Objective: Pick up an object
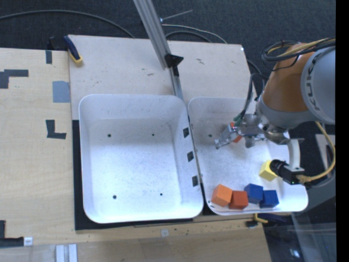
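**benchwatcher:** Pale wooden tabletop, two white bins. Blocks sit along the right bin's near edge: orange block, brown block, two blue blocks, yellow block just beyond.

**gripfan:** Picked one yet?

**benchwatcher:** Doubt it. The gripper hangs mid-bin, apart from the blocks. Can't tell if the jaws are spread or pressed together. Whole pick looks still to do.

orange block: at the right bin's near edge; red-brown block: touching it; blue blocks: just right; yellow block: above those
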